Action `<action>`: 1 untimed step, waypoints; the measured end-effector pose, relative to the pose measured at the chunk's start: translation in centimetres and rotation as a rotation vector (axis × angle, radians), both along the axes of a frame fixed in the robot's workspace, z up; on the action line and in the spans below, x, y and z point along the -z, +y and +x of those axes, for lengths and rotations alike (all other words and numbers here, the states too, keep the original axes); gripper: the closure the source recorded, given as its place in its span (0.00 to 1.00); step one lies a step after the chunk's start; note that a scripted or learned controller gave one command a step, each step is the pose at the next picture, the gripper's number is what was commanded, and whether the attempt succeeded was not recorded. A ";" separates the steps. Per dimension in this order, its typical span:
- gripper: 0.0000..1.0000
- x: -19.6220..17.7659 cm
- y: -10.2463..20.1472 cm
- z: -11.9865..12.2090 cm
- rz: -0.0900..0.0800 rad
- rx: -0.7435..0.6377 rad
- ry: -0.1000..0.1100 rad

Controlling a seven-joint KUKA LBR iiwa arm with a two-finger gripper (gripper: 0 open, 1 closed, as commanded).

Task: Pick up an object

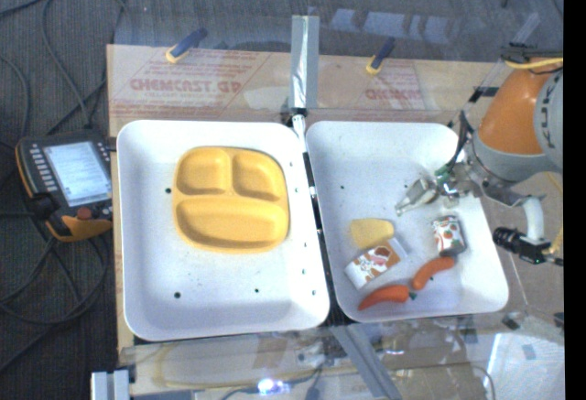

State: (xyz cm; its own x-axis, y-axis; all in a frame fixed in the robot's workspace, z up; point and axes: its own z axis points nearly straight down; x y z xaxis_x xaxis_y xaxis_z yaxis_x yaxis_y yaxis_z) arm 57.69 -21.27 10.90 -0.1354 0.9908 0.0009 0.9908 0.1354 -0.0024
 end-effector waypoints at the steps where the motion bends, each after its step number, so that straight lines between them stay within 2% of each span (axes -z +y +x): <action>1: 0.00 1.7 -0.2 5.4 0.005 -0.076 -0.013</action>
